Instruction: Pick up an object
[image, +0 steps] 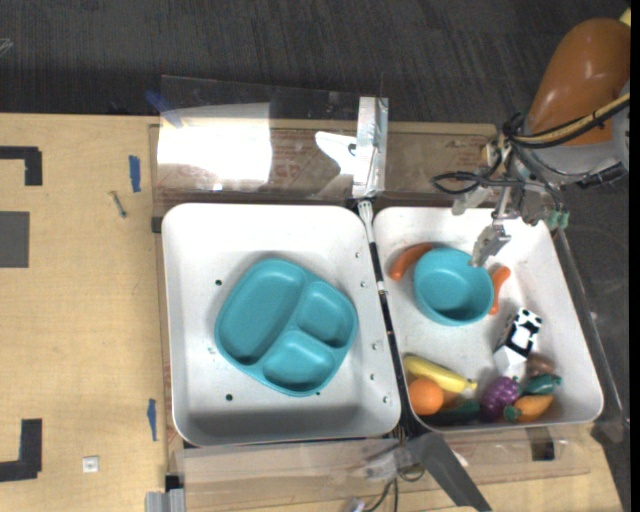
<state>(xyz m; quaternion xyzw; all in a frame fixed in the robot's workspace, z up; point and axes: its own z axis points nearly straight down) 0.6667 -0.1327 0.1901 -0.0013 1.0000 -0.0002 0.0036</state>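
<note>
A pale wooden bench (80, 330) carries two shallow white bins side by side, their inner rims touching along the middle. The left bin (190, 400) sits squarely on the boards, and the right bin (575, 350) lies just beside it, tilted slightly in the view. Black tape marks (25, 165) and short blue tape strips (134, 172) are stuck to the bench surface at the left. Behind the bins, a clear plastic sheet (260, 150) lies across the bench, with a strip of silver tape (370, 145) running down it toward the seam between the bins.
</note>
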